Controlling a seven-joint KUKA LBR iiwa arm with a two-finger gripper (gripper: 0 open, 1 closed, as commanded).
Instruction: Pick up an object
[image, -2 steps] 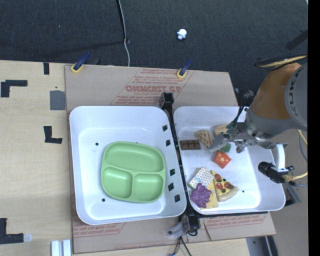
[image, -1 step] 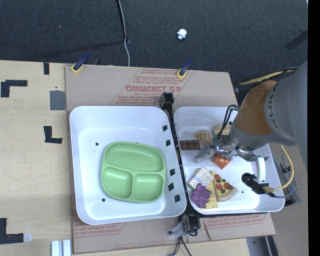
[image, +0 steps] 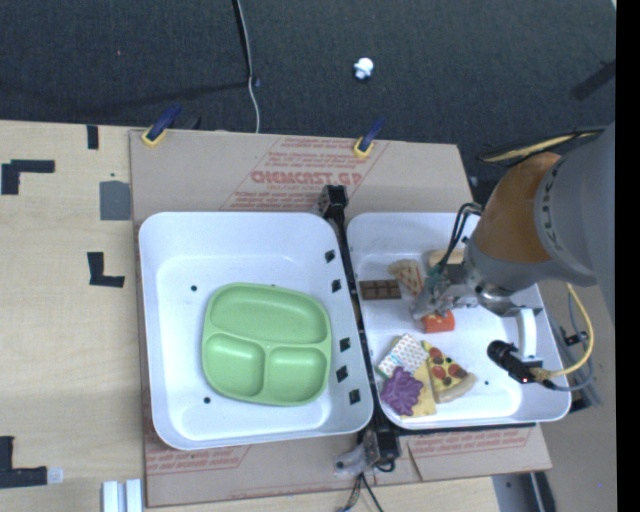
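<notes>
arm (image: 560, 215) ×1 | claw (image: 438, 305) state unclear | bins ×2 | green tray (image: 267, 343) ×1

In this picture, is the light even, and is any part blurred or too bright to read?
Camera view: the light is soft and even, with faint shadows along the left bin walls; the green divided plate is sharp; small toys near the gripper look soft and hard to identify; the white right bin is bright, not washed out.
</notes>
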